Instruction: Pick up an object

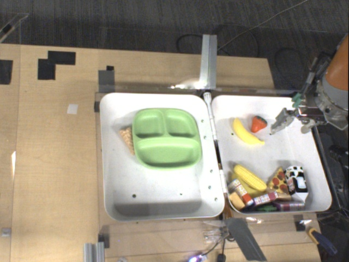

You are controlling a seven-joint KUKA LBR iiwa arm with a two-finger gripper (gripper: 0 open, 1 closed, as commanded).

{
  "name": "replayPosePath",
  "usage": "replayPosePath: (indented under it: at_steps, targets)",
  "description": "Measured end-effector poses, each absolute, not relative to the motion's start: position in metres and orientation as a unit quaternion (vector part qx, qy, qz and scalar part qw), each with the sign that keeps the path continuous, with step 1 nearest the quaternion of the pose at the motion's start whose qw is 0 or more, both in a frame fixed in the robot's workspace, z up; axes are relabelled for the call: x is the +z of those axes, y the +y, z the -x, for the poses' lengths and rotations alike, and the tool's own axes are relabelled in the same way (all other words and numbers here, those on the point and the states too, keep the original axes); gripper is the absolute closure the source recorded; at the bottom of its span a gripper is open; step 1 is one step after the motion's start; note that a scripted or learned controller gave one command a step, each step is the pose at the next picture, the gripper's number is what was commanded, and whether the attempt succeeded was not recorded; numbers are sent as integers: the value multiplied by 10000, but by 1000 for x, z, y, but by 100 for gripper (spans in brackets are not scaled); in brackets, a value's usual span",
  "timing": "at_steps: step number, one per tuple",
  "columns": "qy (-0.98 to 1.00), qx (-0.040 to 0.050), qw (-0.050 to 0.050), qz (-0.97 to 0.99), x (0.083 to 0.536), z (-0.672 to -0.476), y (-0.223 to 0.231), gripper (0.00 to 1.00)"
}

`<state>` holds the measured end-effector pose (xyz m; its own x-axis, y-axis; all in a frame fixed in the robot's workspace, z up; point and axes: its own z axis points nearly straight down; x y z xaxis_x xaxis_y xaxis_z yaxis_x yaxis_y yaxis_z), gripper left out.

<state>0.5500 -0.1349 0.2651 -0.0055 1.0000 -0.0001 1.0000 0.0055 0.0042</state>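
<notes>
Pincer (290,119) over right bin, empty; open or closed cannot be told. Strawberry (258,124) just left; banana (247,132) beyond, axis diagonal.

robotics lab; wooden bench (49,162) with two white bins (117,201), metal mounts (209,59), cables (256,29) over grey carpet

Light wood bench (49,162) w/ dark carpet floor (109,10) behind, black cables (272,21).

One fixed camera looks down at a slant, seemingly from mid-height, on both bins (109,146).
</notes>
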Motion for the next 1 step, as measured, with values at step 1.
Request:
replayPosePath:
  at_steps: [1]
  targets:
    - [6459,23,21,-7634,95,-620,-118,0]
